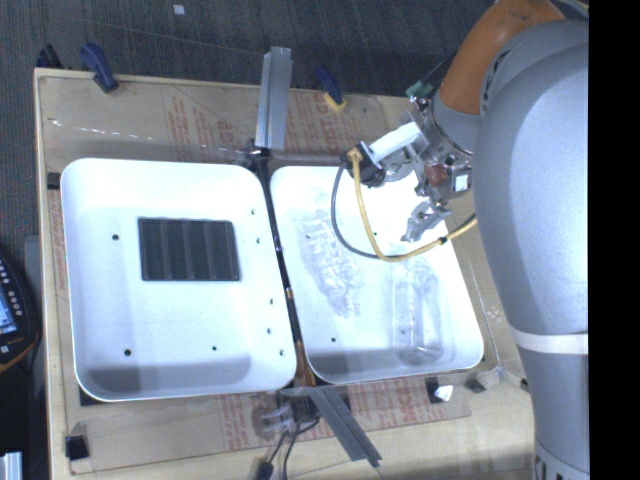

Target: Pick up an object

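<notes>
Fingers (420,223) hang above the clear bottle (418,313), holding nothing.

Brightly lit from above; strong glare washing out both white bins (165,193). Soft shadows along near walls. Slightly soft focus, dim floor (200,8) far.

In the right bin (300,268), a clear bottle (418,313) and crumpled clear wrap (330,263) lie with a bare strip between them. The left bin (90,268) offers open floor around its dark grate (188,249).
</notes>
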Action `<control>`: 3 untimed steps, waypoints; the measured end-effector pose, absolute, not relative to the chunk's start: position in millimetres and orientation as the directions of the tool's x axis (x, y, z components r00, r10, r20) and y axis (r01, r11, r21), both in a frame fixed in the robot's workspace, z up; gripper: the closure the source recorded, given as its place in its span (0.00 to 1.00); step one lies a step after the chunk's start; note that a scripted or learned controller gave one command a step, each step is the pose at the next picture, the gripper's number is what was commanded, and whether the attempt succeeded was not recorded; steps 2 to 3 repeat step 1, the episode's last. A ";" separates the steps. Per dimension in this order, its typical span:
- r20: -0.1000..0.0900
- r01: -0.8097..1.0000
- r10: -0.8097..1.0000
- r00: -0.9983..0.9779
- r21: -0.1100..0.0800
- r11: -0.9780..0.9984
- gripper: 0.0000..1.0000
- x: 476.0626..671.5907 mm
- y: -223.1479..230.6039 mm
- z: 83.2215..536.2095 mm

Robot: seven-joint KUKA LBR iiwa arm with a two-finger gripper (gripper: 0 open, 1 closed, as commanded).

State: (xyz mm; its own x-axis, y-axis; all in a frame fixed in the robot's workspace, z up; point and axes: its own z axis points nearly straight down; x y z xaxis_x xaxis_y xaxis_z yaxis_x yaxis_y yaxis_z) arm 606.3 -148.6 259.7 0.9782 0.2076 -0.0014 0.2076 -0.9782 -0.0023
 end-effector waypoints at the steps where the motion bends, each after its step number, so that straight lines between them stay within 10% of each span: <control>1: 0.000 0.208 0.208 0.978 -0.001 -0.978 0.00 594.8 -166.5 303.0; 3: 0.000 0.208 0.208 0.978 -0.001 -0.978 0.00 594.8 -166.5 303.0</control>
